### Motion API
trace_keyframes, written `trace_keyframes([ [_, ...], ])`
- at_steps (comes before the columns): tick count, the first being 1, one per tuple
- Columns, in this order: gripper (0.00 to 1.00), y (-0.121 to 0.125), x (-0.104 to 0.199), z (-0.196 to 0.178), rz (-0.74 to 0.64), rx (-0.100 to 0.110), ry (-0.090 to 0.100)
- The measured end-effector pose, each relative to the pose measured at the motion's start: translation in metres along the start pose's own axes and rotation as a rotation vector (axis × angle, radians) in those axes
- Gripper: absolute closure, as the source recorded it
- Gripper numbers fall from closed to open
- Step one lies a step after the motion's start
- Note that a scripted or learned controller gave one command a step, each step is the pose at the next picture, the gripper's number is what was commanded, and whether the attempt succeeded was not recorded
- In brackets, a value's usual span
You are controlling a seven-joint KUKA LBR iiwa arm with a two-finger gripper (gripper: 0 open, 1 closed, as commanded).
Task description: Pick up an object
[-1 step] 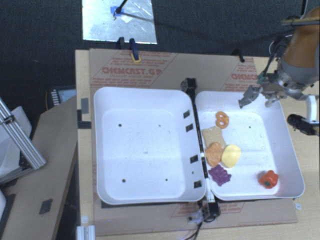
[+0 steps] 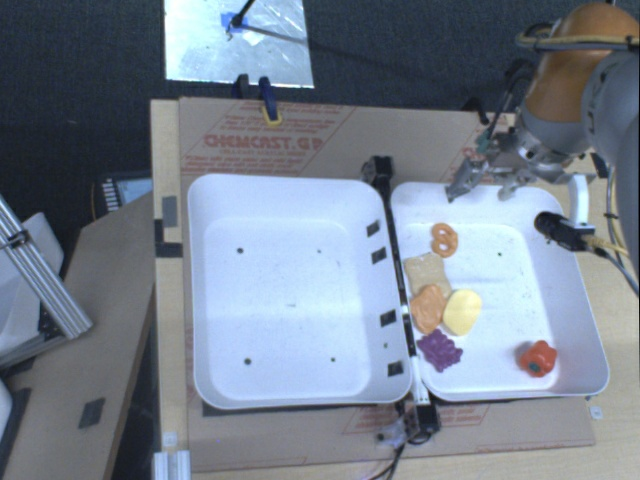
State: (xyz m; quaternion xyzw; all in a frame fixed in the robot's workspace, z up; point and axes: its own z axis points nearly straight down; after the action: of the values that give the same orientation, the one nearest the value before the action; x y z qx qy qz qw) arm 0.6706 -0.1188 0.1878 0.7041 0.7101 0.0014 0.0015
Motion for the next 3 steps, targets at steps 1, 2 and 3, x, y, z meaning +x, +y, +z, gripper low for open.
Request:
trace_keyframes([
  [1,0.0,-0.053,0.035,0.052,0.005,0.011,0.003],
  [2,0.0,-0.053,0.036,0.048,0.004,0.004,0.0],
  [3,0.0,-0.043,0.037,0.082,0.003,0.005,0.0],
])
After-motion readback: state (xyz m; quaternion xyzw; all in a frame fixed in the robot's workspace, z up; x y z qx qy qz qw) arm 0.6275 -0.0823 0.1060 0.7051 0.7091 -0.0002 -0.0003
